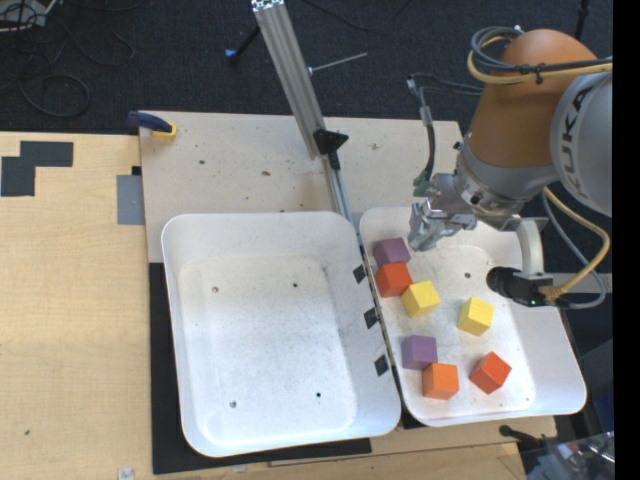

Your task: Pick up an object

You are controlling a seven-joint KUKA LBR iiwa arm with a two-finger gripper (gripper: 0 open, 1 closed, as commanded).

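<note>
Several small cubes lie in the right white bin [563,386]. A purple cube [391,251] sits at its far left, touching an orange-red cube [393,278] just in front of it. A yellow cube [421,297] lies beside those, and a second yellow cube [476,315] is further right. Near the front are another purple cube [419,351], an orange cube [440,380] and a red cube [490,372]. My gripper [432,230] hangs over the far part of this bin, just right of and above the first purple cube. No cube shows in its grasp.
The left white bin [260,338] adjoins the right one, with black clips [370,316] along the shared edge. A slanted aluminium bar [295,73] rises behind the bins. A black cylinder [515,284] on the arm hangs over the right bin's right side.
</note>
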